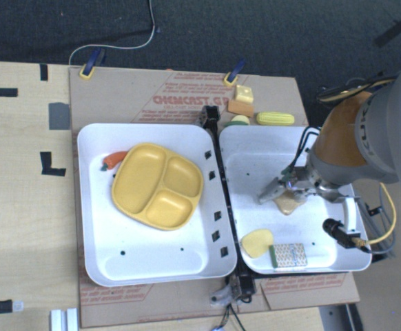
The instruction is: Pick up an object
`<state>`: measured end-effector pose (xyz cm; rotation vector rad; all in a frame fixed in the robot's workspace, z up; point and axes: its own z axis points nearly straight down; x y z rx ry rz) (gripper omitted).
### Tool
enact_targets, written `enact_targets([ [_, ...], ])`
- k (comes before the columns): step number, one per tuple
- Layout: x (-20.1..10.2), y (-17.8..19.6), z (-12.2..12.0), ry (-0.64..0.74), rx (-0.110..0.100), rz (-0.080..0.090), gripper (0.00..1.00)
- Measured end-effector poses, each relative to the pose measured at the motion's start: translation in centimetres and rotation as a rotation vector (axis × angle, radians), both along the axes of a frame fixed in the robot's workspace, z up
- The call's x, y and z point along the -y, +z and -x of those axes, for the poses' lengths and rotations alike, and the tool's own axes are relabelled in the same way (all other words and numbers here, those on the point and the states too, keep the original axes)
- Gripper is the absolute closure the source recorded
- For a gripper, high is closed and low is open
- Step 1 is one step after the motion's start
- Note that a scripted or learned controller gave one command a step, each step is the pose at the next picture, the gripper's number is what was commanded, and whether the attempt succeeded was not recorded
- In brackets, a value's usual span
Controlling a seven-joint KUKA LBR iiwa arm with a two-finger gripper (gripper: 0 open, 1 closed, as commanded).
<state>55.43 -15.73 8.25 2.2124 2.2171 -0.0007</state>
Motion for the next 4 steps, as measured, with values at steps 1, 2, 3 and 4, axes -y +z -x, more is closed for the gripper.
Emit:
enact_targets([
  [1,0.2,1.8,-0.3,-0.002,0.008,0.001,1.0],
  [2,5.6,11.6,1.7,-0.005,-0.002,-0.003,1.0],
  [3,-1.5,10.0,-2.4,0.006,-0.007,-0.009,1.0],
  [4,-1.0,10.1,-2.2,0.0,-0.008,-0.007,0.0],
])
